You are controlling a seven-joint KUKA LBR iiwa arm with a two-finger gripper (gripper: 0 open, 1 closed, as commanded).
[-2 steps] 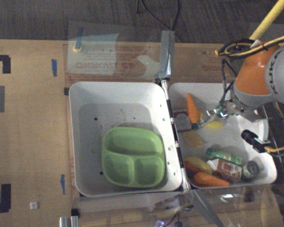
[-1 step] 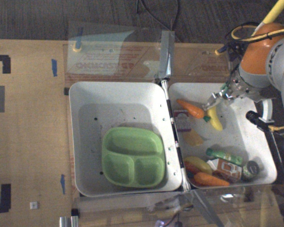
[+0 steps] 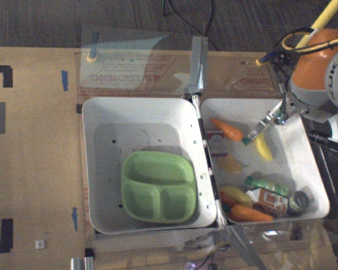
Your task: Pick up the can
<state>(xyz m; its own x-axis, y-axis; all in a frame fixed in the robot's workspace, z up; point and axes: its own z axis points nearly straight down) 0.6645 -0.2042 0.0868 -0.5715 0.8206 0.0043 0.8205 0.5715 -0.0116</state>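
small dark can (image 3: 299,201), lying tipped over

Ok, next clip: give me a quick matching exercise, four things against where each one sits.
Things:
1. tray
2. can
3. banana
4. gripper

Places:
a. right bin, front right corner
b. left bin
c. above the right bin, beside the upper carrot
d. right bin, middle, just under the gripper tip

Pairs: 1-b, 2-a, 3-d, 4-c
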